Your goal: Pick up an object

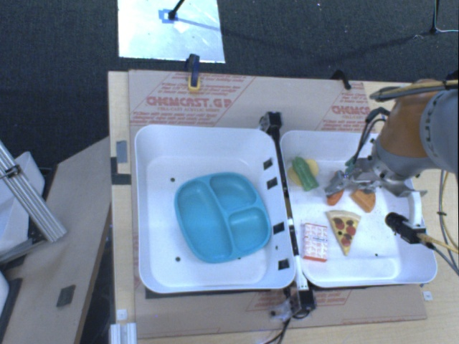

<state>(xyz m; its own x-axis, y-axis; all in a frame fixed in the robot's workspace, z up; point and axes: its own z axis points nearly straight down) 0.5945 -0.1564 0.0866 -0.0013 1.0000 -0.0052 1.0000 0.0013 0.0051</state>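
Claw (349, 189) over orange pieces (363, 201) — right bin (416, 272)

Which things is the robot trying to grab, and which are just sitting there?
For the job: pincer, orange toy pieces beside it, pizza slice, green corn cob, small red-and-white packet.

Just sitting: blue divided plate, yellow clamp.

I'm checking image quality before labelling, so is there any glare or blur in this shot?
Camera view: the metal sheet at the top glares bright; both white bins look nearly washed out; the gripper and the toys under it are soft; the blue tray is evenly lit and clear.
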